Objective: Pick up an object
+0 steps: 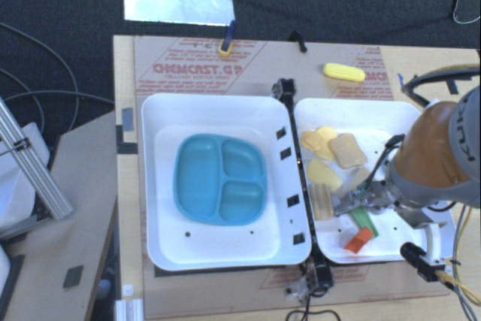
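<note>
Orange-banded arm (436,154) low over right bin (406,113). Gripper (359,199) down among items: green block (365,218), orange piece (358,240), yellow pieces (322,140). Jaw state: cannot tell. Nothing visibly held or lifted; grasp and lift outstanding. Blue divided tray (221,179) in left bin (214,107).

The right bin (409,113) holds a loose cluster of small items along its left wall. Nearest the far left corner lie pale yellow pieces (319,140), with a tan, speckled bread-like slab (348,150) touching them on the right. Just nearer lies another pale yellow piece (324,174), then a beige strip (322,201) lying along the wall. A green block (365,219) and an orange block (358,240) lie toward the near edge, just beside each other.
</note>
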You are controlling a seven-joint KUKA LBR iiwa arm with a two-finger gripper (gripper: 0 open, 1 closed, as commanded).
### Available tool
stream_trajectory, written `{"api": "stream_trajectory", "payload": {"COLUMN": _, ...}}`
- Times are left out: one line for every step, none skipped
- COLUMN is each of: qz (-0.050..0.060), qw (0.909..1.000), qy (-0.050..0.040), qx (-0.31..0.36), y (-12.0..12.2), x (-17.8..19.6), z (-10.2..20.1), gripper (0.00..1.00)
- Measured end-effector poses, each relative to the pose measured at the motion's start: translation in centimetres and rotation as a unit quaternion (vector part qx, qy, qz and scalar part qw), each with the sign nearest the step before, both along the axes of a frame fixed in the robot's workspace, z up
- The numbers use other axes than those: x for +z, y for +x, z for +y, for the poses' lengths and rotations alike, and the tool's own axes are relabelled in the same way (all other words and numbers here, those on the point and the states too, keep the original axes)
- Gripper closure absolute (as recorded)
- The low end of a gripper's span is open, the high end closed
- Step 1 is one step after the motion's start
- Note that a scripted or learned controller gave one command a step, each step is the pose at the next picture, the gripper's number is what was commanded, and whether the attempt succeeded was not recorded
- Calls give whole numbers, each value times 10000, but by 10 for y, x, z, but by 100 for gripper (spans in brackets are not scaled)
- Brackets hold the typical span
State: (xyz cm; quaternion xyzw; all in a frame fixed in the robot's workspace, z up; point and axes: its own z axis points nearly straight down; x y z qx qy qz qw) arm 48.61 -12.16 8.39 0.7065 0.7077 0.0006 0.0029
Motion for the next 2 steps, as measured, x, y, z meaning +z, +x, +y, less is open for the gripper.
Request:
{"api": "stream_trajectory", "payload": {"qz": -10, "qw": 10000, "qy": 7, "qx": -4, "y": 2, "x": 12, "z": -2, "gripper": 100}}
{"api": "stream_trajectory", "payload": {"qz": -40, "qw": 10000, "qy": 32, "qx": 66, "y": 27, "x": 106, "z": 86, "gripper": 100}}
